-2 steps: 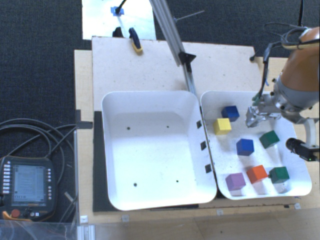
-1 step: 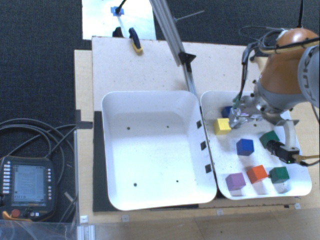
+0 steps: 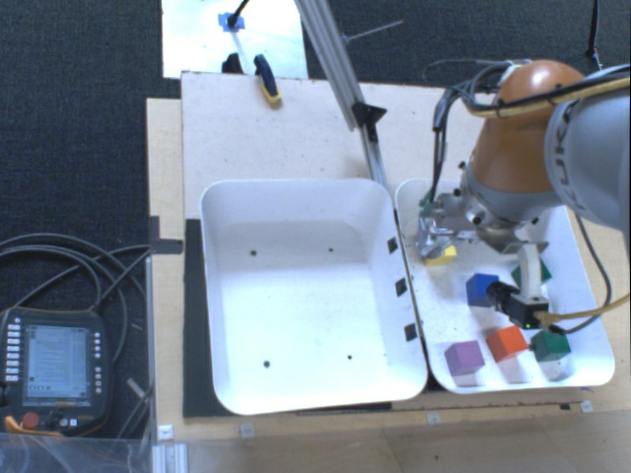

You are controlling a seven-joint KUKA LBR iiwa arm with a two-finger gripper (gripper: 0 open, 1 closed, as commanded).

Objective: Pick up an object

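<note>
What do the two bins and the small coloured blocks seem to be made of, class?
Left bin and right bin: probably moulded plastic, smooth white with rounded rims. Purple block, orange block and blue block: matte, evenly coloured, perhaps foam or painted wood; unclear.

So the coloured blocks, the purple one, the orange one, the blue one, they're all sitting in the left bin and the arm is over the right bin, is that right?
Not quite. The camera view shows the purple block, orange block and blue block in the right bin, not the left bin. The arm is indeed over the right bin.
</note>
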